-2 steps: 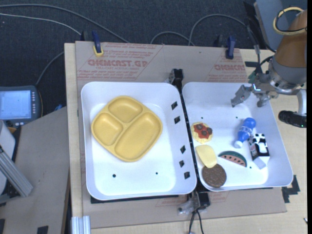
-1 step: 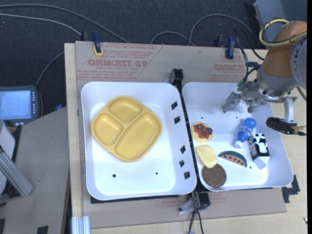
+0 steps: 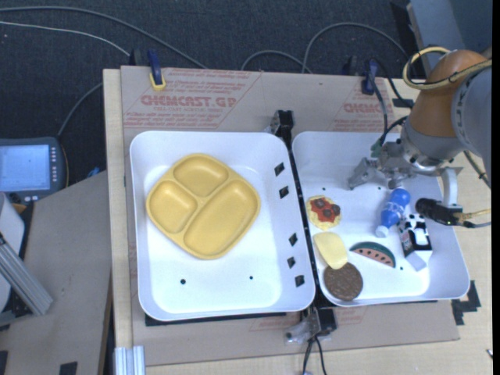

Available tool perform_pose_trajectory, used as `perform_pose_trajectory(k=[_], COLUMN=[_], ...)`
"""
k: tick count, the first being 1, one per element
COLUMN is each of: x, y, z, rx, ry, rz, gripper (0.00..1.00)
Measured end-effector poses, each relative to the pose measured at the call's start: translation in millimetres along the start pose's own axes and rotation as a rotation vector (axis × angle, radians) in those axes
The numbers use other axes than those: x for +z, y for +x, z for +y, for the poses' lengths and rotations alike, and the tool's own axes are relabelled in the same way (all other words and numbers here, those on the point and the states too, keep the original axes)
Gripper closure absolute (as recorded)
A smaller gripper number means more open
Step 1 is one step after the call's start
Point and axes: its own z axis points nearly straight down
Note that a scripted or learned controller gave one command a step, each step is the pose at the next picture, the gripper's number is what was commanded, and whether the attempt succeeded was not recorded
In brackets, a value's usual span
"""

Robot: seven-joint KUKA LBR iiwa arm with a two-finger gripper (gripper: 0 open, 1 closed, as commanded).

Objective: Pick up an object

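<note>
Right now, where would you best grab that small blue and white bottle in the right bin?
Take the small blue and white bottle across its narrow body, coming straight down from above. It lies tilted, cap end up-right, with bare floor on its left; a black-and-white toy crowds its right.

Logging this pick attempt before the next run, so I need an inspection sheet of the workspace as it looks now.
Surface: two white bins, left bin and right bin, on a cardboard sheet.
Job's things: right bin holds blue bottle, pizza slice, yellow piece, brown cookie, watermelon slice, black-and-white item.
Clutter: yellow divided plate in left bin.
Grippers: gripper over right bin, nothing seen held.
Cables: grey cables behind bench.
Surroundings: screen device at left.
</note>
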Motion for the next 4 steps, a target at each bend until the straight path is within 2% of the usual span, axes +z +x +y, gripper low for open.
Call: perform_pose_trajectory(k=[1, 2, 3, 4], x=[-14.5, -72.3, -135.1, -197.3], y=[0.2, 10.7, 3.2, 11.9], z=[2.0, 3.7, 5.6, 7.7], rx=[-0.001, -0.002, 0.000, -0.002], ry=[-0.007, -0.013, -0.014, -0.015], rz=[-0.001, -0.003, -0.004, -0.004], gripper=[1.00, 1.00, 1.00, 1.00])
